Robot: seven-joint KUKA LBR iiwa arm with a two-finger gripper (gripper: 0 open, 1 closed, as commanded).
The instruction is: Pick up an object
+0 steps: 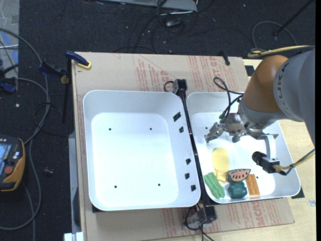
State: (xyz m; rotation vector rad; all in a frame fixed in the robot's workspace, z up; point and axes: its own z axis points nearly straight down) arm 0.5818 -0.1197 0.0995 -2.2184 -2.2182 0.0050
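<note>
Left bin [133, 149] is sitting on the surface [125, 69] w/ a blue clamp [77, 59] lying near the top-left corner; right bin [288, 182] is touching it along the black divider. In the right bin's near end, objs are clustering: green piece [214, 185] lying beside a yellow one [220, 159], teal lump [237, 190] just below a watermelon slice [239, 174], orange block [252, 186] resting right of those. Pincer [224, 129] is hovering above the yellow obj, apart from it, w/ nothing seen between its tips; can't tell if it's released or clenched. Arm [281, 92] is reaching in from the right, orange band showing above the wrist.
</note>
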